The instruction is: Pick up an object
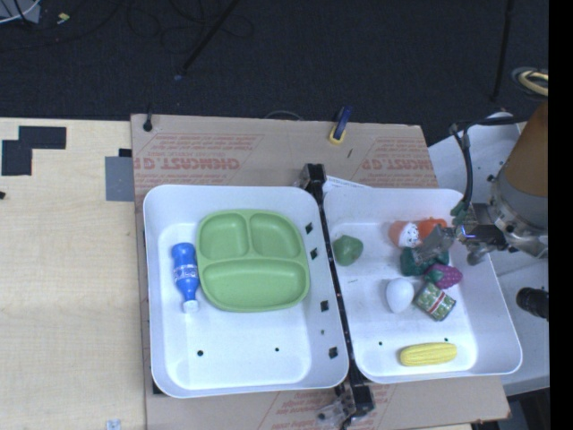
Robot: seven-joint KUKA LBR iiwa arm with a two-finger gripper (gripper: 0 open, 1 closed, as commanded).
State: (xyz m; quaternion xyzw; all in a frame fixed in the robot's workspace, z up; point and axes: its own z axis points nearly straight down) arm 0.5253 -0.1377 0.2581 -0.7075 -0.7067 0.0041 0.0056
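The right bin [497, 330] holds several small items. A green lump [347, 249] lies at its left, and an orange and white toy [407, 233] sits beside a dark teal piece [419, 259]. Nearby are a purple piece [448, 276], a white egg [398, 295], a small green and red box [436, 303] and a yellow corn cob [427, 355]. My gripper [458, 231] reaches in from the right, low over the bin's right side. It sits just right of the orange toy and above the teal and purple pieces. Nothing is visibly held.
The left bin [170, 348] holds a green divided plate [252, 260] and a blue bottle [184, 275] lying beside it. A black divider [327, 276] runs between the bins. Both bins rest on cardboard [233, 155]. A blue and yellow clip [339, 125] sits at the back.
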